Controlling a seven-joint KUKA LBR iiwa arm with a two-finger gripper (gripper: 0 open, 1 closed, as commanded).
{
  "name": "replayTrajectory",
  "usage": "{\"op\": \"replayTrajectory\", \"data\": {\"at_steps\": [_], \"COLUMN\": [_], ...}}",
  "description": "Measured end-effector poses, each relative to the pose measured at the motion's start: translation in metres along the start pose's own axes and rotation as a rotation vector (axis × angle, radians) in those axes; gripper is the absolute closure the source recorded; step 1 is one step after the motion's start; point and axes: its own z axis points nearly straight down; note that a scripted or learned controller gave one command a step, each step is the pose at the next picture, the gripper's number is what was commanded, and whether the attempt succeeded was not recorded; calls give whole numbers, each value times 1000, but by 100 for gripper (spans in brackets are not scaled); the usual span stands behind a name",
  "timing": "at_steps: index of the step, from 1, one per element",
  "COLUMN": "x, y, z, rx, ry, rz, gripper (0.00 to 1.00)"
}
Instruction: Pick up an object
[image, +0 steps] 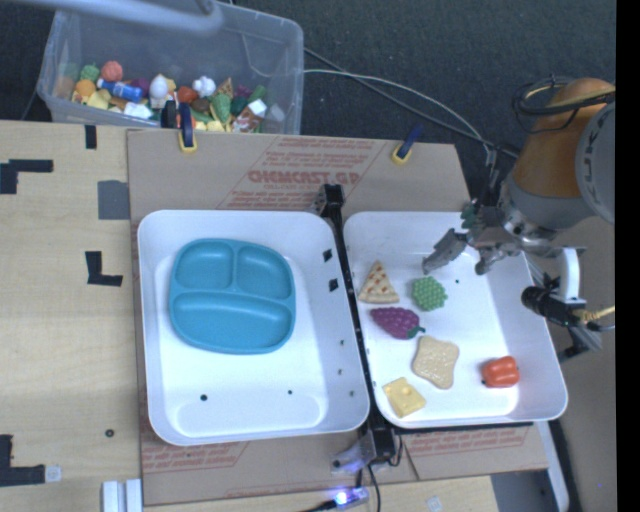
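The right bin (520, 340) holds several toy foods: a pizza slice (378, 284), a green bunch (429, 293), purple grapes (396, 322), a slice of bread (436, 361), a yellow cheese wedge (404, 396) and a red-orange pepper (501, 372). My gripper (464, 256) hangs over the bin's upper middle, just up and right of the green bunch. Its two grey fingers are spread apart with nothing between them.
The left bin (160, 330) bears a blue divided plate (234, 296). A clear tub (170, 70) of small toys stands beyond the bench at the top left. Cables run along the right side, and a black divider (345, 300) separates the bins.
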Motion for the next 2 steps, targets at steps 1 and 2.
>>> {"op": "replayTrajectory", "data": {"at_steps": [1, 2], "x": [1, 36], "y": [0, -79], "z": [-10, -138], "rx": [0, -5], "ry": [0, 1], "rz": [-2, -2], "gripper": [100, 100]}}
